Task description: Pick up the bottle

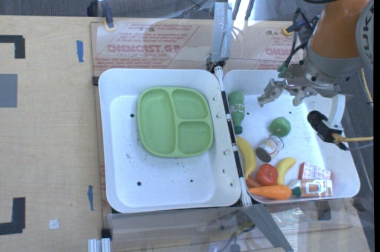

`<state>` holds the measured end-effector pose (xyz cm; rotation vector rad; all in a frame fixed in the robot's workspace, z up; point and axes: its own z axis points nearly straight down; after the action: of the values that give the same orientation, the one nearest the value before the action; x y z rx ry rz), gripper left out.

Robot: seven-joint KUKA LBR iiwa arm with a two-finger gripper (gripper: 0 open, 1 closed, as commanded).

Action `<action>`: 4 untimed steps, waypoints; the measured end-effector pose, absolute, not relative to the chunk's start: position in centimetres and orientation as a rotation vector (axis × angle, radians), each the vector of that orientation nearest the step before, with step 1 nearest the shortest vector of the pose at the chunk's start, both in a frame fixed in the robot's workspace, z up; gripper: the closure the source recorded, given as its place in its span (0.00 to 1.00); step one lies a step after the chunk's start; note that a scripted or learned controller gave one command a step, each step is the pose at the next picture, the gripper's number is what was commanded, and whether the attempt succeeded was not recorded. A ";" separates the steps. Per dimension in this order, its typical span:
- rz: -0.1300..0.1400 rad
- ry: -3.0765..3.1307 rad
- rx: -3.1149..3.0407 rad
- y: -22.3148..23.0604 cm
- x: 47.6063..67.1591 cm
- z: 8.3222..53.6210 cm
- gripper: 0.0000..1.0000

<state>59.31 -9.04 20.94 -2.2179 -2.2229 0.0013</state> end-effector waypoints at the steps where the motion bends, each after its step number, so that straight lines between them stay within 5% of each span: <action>1: 0.002 -2.028 -2.397 -10.7 56.6 10.1 0.00; 2: -0.003 -2.310 -2.134 -6.0 56.2 18.5 0.00; 3: 0.001 -2.153 -2.287 -10.2 59.3 11.1 0.00; 4: 0.000 -2.131 -2.324 -9.9 61.7 8.9 0.00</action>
<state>61.70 -9.88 8.85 -2.3235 -2.1310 -0.0003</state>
